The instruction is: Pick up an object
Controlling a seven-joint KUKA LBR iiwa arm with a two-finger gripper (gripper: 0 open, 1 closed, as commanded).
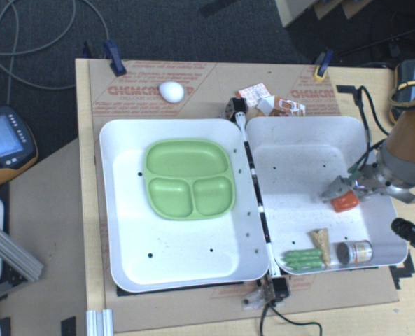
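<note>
My gripper (341, 190) reaches in from the right and hangs low over the right bin (298, 152), near its right side. A small red-orange object (345, 201) lies right beneath its tip, touching it or nearly so. At the front of the same bin lie a green pod-shaped piece (301, 259), a tan wedge (321, 242) and a small metal-capped jar (354, 252) on its side. A green divided plate (190, 178) rests in the left bin (123, 208).
A white egg-shaped object (171, 91) and several small packets (266, 102) sit on the cardboard behind the bins. Blue clamps (113, 57) hold the board's back edge. Cables (364, 110) trail near the arm at the right.
</note>
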